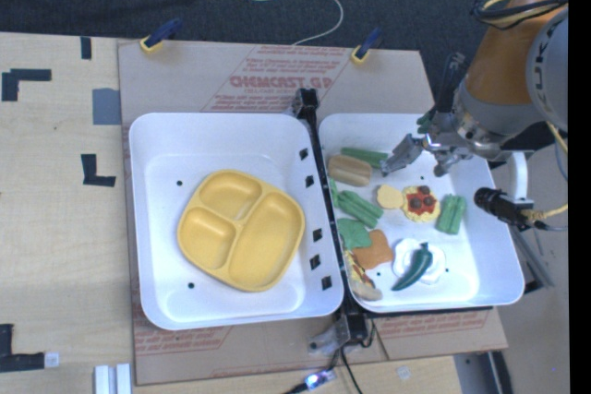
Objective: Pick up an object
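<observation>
My gripper point(423, 160) hangs over the upper part of the right bin point(489, 277), its two fingers spread open with nothing between them. Just below it lie toy foods: a hot-dog bun point(349, 169), a green bean pod point(364, 155), a yellow piece point(390, 197), a small pizza slice with red dots point(420, 203) and a green piece point(451, 214). Lower down sit more green pieces point(358, 208), an orange piece point(374, 250) and a dark green pepper on a white disc point(415, 264).
The left bin point(157, 161) holds a yellow divided plate point(241, 228). A black divider point(319, 189) separates the bins. A black part point(499, 203) of the arm juts over the right bin's right rim. Cardboard and a white cable lie behind.
</observation>
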Robot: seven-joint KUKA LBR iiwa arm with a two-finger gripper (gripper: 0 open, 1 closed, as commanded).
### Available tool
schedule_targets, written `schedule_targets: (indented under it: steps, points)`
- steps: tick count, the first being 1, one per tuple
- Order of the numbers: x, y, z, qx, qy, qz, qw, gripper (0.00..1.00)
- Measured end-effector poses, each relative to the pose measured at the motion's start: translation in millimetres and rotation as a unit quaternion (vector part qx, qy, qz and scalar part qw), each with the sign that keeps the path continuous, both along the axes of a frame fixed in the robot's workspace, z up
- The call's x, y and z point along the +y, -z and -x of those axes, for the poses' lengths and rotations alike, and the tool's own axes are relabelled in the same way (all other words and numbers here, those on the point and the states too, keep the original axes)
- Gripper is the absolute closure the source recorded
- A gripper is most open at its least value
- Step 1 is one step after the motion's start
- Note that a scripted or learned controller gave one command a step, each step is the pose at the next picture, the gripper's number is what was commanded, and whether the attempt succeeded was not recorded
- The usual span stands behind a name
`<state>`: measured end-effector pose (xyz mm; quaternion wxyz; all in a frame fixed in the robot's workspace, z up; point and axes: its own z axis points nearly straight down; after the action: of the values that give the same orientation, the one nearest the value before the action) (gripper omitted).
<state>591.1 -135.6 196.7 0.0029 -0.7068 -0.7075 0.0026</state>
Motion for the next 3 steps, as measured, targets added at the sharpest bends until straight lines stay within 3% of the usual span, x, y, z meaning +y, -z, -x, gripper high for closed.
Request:
schedule_targets:
  steps: [2,3]
  points:
    - [2.9,96.2,-7.2,-0.001,0.0,0.0,1.0,0.0]
    - [1.9,109.5,-8.8,-0.006,0.0,0.0023,1.0,0.0]
